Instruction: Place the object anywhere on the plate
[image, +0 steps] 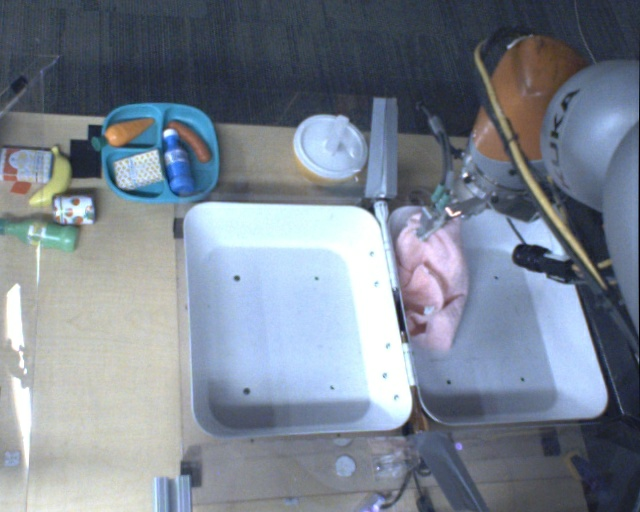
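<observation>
The soft pink crumpled cloth (432, 283) lies in the right shallow white bin (520, 380), touching the two-finger gripper (440, 215). No transfer is done; all remains.

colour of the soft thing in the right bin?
Pale pink, a crumpled cloth against the right bin's left wall; the camera view shows it clearly.
</observation>
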